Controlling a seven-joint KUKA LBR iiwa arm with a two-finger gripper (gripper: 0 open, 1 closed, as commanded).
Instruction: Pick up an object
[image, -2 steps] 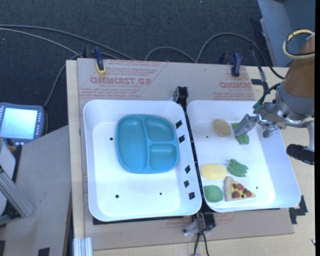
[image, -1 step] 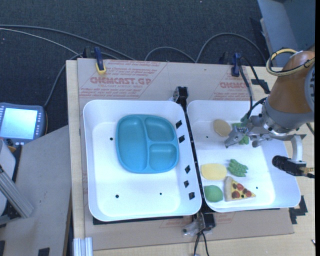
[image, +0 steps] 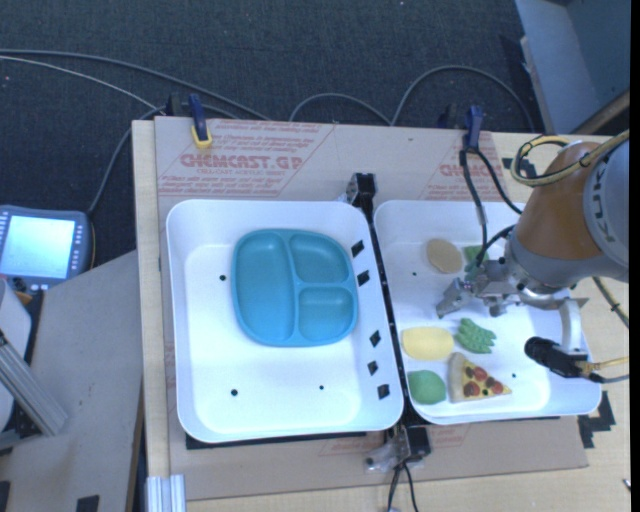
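The arm (image: 565, 225) reaches over the right bin (image: 420, 225) because that is where every loose item lies. The left bin (image: 210, 350) carries just a blue divided plate (image: 295, 287), flat and broad, which looks a poor thing for a two-finger grasp. The end effector (image: 472, 297) hangs low in the middle of the right bin, between a beige round piece (image: 443, 255) above it and a green leafy toy (image: 477, 335) just below it. That position suggests one of these two is the intended pick. From this slanted top view I cannot tell whether it is apart or closed, and nothing visibly sits inside it, so no grasp is confirmed. The other candidates crowd the near end of the bin. A yellow lemon-shaped toy (image: 427, 343) lies just left of the leafy one, with a green round toy (image: 427, 386) below it and a pizza slice (image: 478, 381) beside that, close to the near wall. Packed this closely, a descent aimed at the leafy toy probably risks nudging the lemon or the pizza. Both bins rest side by side on the board-covered surface (image: 260, 150), so either lies within the arm's reach.
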